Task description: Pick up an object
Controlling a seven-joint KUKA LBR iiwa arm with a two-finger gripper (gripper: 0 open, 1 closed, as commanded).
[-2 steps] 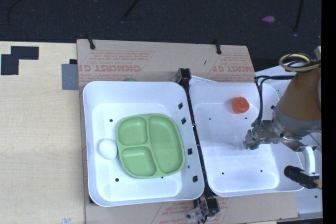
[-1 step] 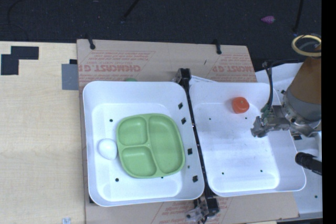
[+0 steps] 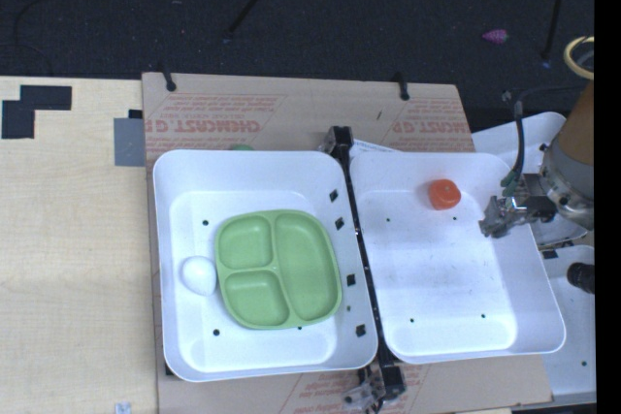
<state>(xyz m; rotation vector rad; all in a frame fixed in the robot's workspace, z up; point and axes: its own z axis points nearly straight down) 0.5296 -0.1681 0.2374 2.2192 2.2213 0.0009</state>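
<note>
The end effector [image 3: 497,216], its grip state impossible to tell, may miss the small orange rounded object [image 3: 444,195] lying apart to its upper left.

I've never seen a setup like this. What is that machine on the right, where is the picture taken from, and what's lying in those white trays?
One fixed camera above a bench looks down at a slant. The arm on the right is a robot, ending in a two-finger gripper that hangs over the right edge of the right bin. Nothing shows between its fingers. That bin holds a small orange object, apart from the gripper. The left bin holds a green divided plate with a white ball against its left side. The robot is meant to pick something up.
</note>
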